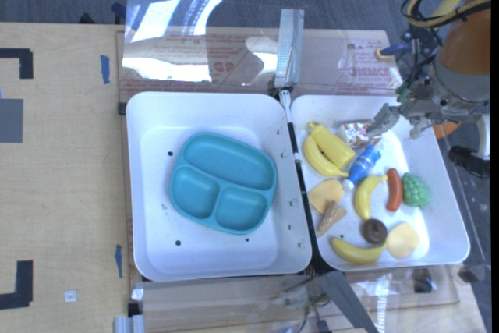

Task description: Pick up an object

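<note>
My gripper hovers over the back of the right bin, open with nothing between its fingers. One finger hangs just above a crinkled silver and red wrapper. Just in front of it lie a blue bottle, a yellow banana bunch, a single banana, a red sausage and a green bumpy piece. Nearer the front are a brown donut, another banana, a pale yellow wedge, an orange-yellow piece and a tan cone.
The left bin holds a teal divided plate. A clear plastic sheet and a metal upright stand behind the bins. The arm's orange band and cables rise at the right.
</note>
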### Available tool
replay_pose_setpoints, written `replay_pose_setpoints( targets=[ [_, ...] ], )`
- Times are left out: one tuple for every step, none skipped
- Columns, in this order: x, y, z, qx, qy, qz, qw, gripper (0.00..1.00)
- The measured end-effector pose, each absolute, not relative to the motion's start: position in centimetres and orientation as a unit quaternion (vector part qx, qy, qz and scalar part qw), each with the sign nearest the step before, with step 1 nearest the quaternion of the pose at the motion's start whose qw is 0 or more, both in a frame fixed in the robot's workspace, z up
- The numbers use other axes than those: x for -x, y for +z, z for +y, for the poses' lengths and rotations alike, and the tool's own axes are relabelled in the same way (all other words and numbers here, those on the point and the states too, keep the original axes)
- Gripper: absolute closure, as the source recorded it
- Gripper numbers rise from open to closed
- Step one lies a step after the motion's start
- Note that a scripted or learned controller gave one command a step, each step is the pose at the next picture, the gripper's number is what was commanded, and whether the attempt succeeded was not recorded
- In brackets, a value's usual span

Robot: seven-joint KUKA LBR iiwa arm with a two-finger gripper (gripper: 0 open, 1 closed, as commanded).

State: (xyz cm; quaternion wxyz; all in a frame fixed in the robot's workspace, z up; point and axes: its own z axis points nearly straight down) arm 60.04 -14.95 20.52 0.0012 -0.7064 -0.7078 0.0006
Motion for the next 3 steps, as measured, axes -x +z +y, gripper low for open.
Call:
replay_pose_setpoints(
  targets=[
    [-66.3,11.8,-15.3,0.7,-0.0069,-0.714,-0.01,0.0],
    [-64.9,11.1,-14.4,0.723,-0.0156,-0.69,-0.024,0.0],
    [-64.3,11.0,-13.7,0.711,-0.0135,-0.703,-0.025,0.0]
  ],
)
